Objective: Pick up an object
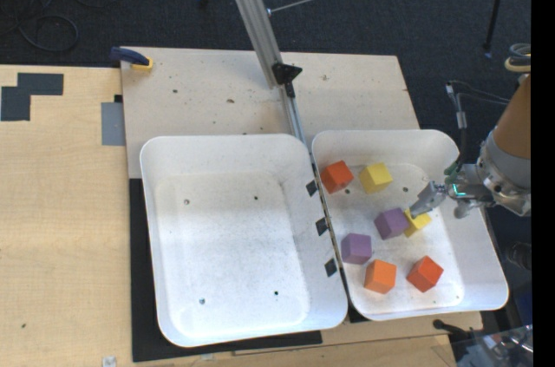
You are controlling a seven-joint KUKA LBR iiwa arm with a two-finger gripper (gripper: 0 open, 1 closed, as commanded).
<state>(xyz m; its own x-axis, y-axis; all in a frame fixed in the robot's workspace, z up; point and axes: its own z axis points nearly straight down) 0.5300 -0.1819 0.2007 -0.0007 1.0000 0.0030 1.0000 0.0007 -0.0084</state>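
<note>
The right bin (473,270) holds several cubes. An orange-red cube (337,176) and a yellow cube (376,177) lie at its back. Two purple cubes (391,223) (355,248) sit in the middle. An orange cube (380,276) and a red cube (425,273) lie near the front. A small yellow block (419,223) rests just right of the upper purple cube. My gripper (429,202) reaches in from the right and hangs directly over this small yellow block, its tip touching or nearly touching the block's top.
The left bin (173,183) stands beside the right one, divided from it by a rim with black clips (319,226). A slanted aluminium post (256,18) rises behind the bins. The arm's wrist (507,174) is over the right bin's right wall.
</note>
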